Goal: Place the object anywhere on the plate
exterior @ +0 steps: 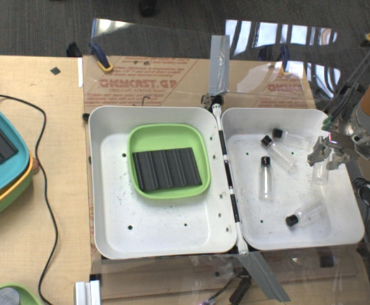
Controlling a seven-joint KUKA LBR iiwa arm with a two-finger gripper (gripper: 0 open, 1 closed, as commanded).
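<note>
Two shallow white bins sat side by side on the counter (pixel 51 189), the left bin (pixel 109 234) and the right bin (pixel 337 230) meeting along a shared middle edge. Inside the left bin, toward its upper half, rested a green plate (pixel 201 142) with rounded corners, and a dark ribbed mat (pixel 166 169) covered most of the plate's floor. The right bin held several clear vials with black caps: one vial (pixel 265 176) lay roughly upright in the picture near the bin's centre with its cap at the top, a second vial (pixel 280 152) lay slanted just above and to its right, near a loose black cap (pixel 277 133), and a third vial (pixel 304 214) lay tilted toward the bin's lower right, well apart from the others. None of the vials was on the plate. The arm reached in from the right, and its tool (pixel 322 161) hung over the right bin's right side, above the bin floor; whether its fingers were apart or closed could not be made out, and no vial could be seen between them. A clear shape just under the tool was too faint to identify. Behind the bins lay a flattened cardboard sheet (pixel 147 81) with red printing. At the counter's left edge stood a stack of teal and green trays (pixel 7 170), with a black cable (pixel 45 189) running down past it.
</note>
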